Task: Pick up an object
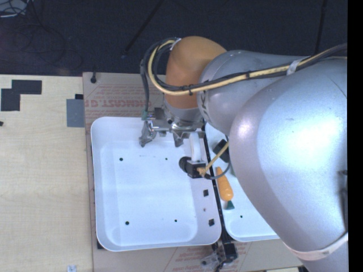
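1. Bench: the pale wooden surface at your far left. It carries black stepped marks and a grey square toward 12 o'clock.
2. Cardboard sheet: brown with red print, lying under both bins.
3. Left bin: white and shallow. You see a few small dark dots on its floor.
4. Gripper: it hangs over the left bin near the 12 o'clock wall, right of centre. Note that its two metal fingers stand spread apart, with bare bin floor between them and nothing grasped.
5. Orange carrot-shaped object: the task's thing. It lies in the right bin just beside the left wall, at about 4 o'clock from the gripper and well apart from it. Its long axis runs from 11 to 5 o'clock, with a small green tip at the 5 o'clock end.
6. Right bin: white, largely covered by the arm.
7. Arm: grey, reaching in from 3 o'clock, with the orange band above the wrist.
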Controlling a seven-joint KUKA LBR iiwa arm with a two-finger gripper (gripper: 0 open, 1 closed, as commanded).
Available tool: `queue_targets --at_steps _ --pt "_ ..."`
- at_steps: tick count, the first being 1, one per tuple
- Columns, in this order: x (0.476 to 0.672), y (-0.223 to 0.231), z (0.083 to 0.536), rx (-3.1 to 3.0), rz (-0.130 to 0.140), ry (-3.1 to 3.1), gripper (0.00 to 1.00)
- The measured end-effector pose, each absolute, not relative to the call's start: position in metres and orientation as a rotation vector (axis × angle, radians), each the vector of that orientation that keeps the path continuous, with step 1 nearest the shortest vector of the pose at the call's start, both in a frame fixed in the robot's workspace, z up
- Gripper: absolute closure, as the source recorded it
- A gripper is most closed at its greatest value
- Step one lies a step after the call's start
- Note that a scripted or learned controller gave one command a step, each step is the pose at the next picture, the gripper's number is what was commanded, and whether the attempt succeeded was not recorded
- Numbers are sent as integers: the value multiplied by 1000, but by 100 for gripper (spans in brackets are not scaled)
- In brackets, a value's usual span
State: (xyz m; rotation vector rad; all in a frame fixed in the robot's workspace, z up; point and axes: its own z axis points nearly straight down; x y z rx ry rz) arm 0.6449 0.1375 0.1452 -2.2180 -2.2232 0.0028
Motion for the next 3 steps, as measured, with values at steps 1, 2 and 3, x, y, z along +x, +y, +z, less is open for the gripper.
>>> queue_targets --at_steps 1,2,3 --pt "645 168 234 -2219 -8 -2227 0" --pt "645 107 390 -2233 -18 -2225 0" --pt "644 111 387 -2214 9 -2226 100"
